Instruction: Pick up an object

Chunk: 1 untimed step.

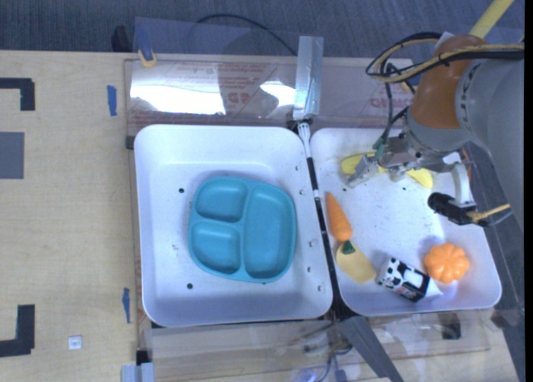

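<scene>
Black-and-white cow-patterned toy (405, 278) lies nearest the camera, at the front edge of the right-hand shallow white plastic bin (487, 289). Taking that bin as landmark: orange plastic pumpkin (447, 262) sits in its front right part, just beside the cow toy. Pale yellow pear-shaped toy (355, 264) rests at front left, near the dividing wall, w/ an orange plastic carrot (337, 215) just behind it, along the same wall. Yellow banana-like toy (360, 161) lies at the bin's back, partly hidden by the gripper (366, 171); another yellow bit (421, 178) shows to the right of the metal parts. Gripper is low over the bin's back area, next to the yellow toy. Fingers: can't tell how far apart they stand, nor whether anything sits btwn them. Grey arm w/ orange band (441, 93) comes in over the bin's back right corner. Left of this bin, touching it, is a second white bin (158, 164) holding a light blue three-compartment plastic tray (243, 227). Both rest on the pale wood desk (58, 205).
</scene>
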Available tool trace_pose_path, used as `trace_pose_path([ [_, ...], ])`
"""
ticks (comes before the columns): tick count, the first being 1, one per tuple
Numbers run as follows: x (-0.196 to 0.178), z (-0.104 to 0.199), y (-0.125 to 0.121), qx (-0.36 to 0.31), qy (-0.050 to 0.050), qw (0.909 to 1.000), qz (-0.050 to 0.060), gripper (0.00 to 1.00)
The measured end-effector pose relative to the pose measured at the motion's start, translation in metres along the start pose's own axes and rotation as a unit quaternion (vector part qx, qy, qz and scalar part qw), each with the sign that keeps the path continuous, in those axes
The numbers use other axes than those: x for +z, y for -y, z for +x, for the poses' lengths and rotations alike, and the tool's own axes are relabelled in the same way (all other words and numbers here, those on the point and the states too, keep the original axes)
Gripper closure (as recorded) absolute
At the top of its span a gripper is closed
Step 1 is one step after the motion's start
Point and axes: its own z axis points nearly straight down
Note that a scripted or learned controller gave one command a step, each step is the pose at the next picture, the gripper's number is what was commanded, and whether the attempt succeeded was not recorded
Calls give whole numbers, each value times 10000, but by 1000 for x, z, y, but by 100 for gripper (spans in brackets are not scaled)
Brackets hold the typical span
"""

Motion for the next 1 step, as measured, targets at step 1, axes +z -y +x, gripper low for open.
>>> trace_pose_path([
  [1,-51,-72,-14,-410,25,9992,-27,0],
])
